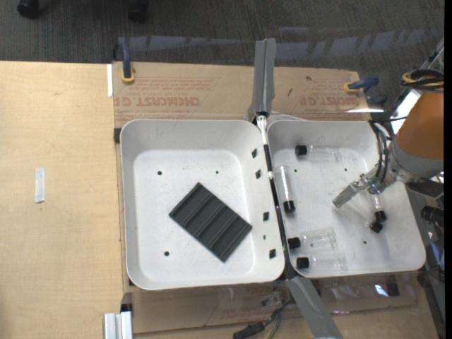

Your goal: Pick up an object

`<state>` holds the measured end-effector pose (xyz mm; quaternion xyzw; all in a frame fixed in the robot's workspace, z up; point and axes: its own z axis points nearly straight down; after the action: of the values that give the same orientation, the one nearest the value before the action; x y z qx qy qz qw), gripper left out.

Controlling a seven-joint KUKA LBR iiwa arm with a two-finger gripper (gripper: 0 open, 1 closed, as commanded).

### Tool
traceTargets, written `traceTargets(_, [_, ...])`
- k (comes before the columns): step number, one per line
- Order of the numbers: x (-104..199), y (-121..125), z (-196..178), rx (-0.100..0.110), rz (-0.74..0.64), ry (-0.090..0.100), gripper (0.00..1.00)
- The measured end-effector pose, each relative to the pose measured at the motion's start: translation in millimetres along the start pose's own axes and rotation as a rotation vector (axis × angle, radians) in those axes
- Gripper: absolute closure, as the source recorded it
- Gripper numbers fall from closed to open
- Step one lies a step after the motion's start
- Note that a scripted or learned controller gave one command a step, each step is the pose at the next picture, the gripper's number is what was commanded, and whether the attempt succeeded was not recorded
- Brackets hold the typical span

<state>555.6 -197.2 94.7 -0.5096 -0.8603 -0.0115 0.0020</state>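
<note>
Gripper (351,193) low over right bin (395,263), grip state cannot be made out | clear black-capped tubes: one (285,188) by the divider, others scattered, one (378,214) just beside the gripper | dark ribbed panel (210,222) lying in left bin (141,267)

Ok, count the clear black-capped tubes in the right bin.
5. One tube near the back wall, one along the left wall, two at front left, and one by the gripper. The arm may hide more.
</note>
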Motion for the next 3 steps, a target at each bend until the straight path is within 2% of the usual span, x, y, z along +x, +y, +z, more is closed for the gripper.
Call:
traceTargets(1, [-29.7, 70.6, 5.4, 0.018, -0.068, -0.014, 0.00])
traceTargets(2, [-29.2, 71.9, -1.7, 0.018, -0.070, -0.014, 1.00])
traceTargets(3, [-15.4, 111.6, -120.0, 0.019, -0.053, -0.015, 1.00])
